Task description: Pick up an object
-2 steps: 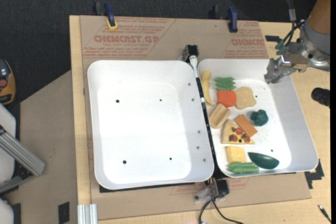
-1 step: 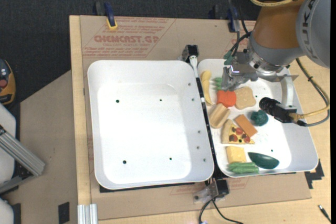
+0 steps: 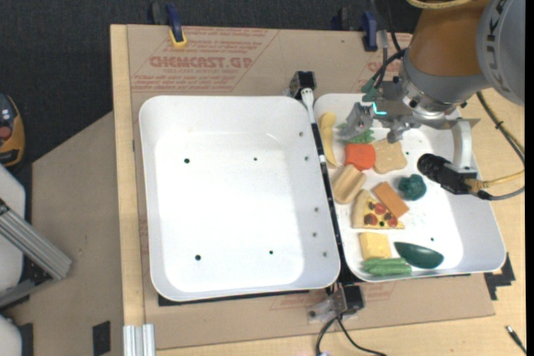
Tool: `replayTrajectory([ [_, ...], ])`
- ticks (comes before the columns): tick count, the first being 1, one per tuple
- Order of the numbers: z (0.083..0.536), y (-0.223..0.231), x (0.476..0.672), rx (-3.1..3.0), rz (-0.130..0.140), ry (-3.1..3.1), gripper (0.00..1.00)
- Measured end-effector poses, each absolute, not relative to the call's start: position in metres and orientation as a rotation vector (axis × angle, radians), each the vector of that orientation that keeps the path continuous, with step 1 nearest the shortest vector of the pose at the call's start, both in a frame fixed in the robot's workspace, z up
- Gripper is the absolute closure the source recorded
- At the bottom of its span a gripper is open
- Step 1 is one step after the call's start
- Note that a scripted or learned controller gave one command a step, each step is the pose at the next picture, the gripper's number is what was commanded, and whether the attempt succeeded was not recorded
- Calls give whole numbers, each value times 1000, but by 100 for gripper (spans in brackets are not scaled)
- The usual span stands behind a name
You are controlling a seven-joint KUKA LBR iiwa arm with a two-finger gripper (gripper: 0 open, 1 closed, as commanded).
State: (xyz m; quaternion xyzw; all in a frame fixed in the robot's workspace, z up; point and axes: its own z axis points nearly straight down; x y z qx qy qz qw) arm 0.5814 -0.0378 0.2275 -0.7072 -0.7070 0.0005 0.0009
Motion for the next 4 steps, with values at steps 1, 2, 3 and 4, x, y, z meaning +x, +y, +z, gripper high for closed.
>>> replayTrajectory([
  [1, 183, -57, 608, -2222, 2, -2219, 0],
  [2, 129, -109, 669, -2228, -3, -2224, 0],
  [3, 83, -91, 666, -2218, 3, -2221, 0],
  [4, 96, -91, 667, -2221, -1, -2223, 100],
])
